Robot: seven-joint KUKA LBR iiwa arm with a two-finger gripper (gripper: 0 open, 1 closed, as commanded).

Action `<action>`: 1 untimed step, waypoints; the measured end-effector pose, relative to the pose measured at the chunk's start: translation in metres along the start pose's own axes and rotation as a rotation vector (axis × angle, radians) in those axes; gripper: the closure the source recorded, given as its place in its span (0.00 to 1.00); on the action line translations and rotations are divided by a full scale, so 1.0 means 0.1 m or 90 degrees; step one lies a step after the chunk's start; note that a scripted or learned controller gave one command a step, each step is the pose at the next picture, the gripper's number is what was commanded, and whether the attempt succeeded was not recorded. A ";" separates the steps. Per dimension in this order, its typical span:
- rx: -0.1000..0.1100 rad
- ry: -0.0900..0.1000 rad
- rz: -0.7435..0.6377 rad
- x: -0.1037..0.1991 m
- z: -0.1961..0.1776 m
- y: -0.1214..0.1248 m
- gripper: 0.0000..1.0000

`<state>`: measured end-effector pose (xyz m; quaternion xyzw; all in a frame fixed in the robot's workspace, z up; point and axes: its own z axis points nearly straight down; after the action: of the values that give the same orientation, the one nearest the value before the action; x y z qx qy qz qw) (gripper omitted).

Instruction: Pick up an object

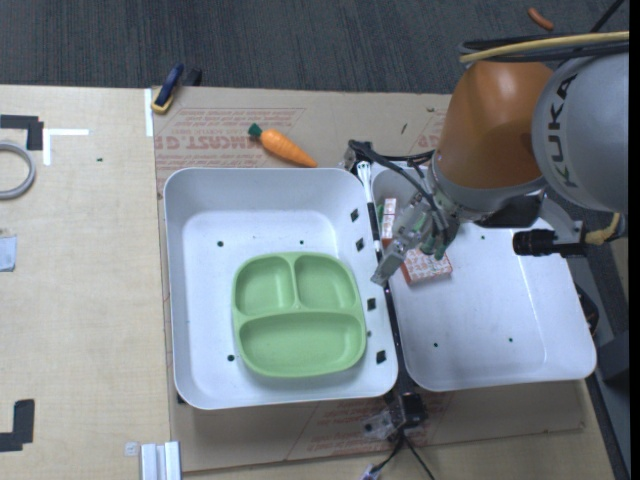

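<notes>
A small red-and-white box [430,268] lies in the right bin [500,338], near that bin's left wall. My gripper [412,246] hangs just over the box's upper left edge, partly covering it. I cannot tell whether it touches the box. A second small red-and-white item [388,211] lies just behind the gripper by the bin wall. In the left bin [200,218] a green divided plate [298,314] lies flat.
An orange carrot [284,146] lies on the cardboard behind the left bin. A blue marker [168,87] sits at the bench's far edge. The arm's orange band [490,118] and grey body overhang the back of the right bin. Cables [395,168] loop beside the wrist.
</notes>
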<state>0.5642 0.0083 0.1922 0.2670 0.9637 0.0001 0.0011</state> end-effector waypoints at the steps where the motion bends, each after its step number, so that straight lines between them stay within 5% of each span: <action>1: 0.000 0.000 -0.165 0.24 0.00 -0.10 0.00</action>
<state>0.5381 0.0121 0.1926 0.1402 0.9901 0.0002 0.0013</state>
